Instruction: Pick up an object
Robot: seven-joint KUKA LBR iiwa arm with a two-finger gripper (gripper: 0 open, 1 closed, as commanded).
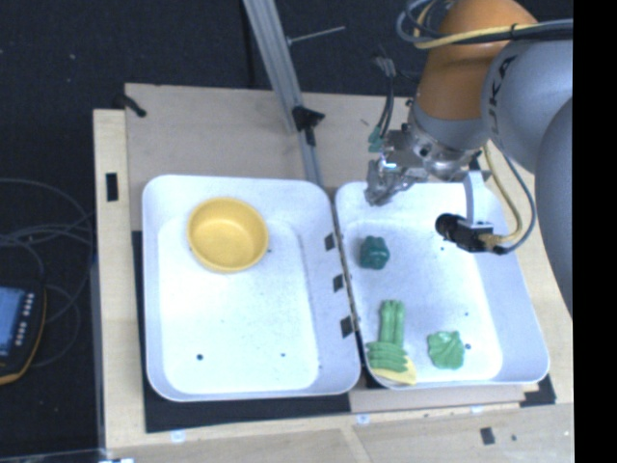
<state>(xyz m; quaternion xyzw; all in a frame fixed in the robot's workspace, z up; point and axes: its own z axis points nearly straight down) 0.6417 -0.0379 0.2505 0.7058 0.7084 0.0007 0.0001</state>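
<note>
The left shallow white bin (164,355) holds a round yellow plastic bowl (228,233) near its far-left corner. The right shallow white bin (501,326) holds a dark green lumpy object (374,253), a green ribbed toy with a yellow base (390,340) and a light green leaf-shaped piece (445,348). The hand (379,193) hangs above the right bin's far-left corner, just beyond the dark green object; its opening cannot be determined. The grey arm (525,85) enters from the right.

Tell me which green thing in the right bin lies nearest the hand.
The dark green lump, high in the right bin, below the hand; the two lighter pieces lie along the bottom edge.
</note>
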